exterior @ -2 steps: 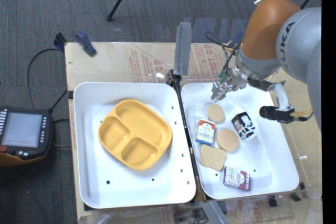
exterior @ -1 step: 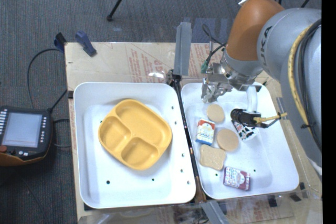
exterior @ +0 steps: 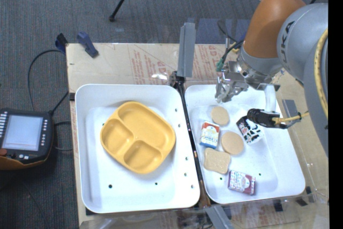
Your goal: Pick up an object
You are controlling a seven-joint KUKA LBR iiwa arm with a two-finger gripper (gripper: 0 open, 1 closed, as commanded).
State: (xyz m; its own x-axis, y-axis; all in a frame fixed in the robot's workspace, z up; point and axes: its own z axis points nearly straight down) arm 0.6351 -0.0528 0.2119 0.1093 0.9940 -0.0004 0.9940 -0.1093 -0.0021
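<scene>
**Claw hangs over the right bin's far corner**

A grey arm with an orange band reaches across the surface, its claw hanging above the bare far-left part of the right bin. The claw's fingers point down, set narrow with a small gap between them, and nothing is between them.

Just below the claw in the view lies a round tan cookie, the nearest item to it, apart from the fingertips. Nearer the camera from that cookie sits a small blue and white carton. To the cookie's right and nearer is a second round cookie, and beyond that a black and white carton lying tilted. A square tan cracker lies on the camera side of the blue carton, and a red packet lies nearest the camera.

To the left of the cookie, across the bins' shared edge, the left bin holds a yellow divided tray.
</scene>
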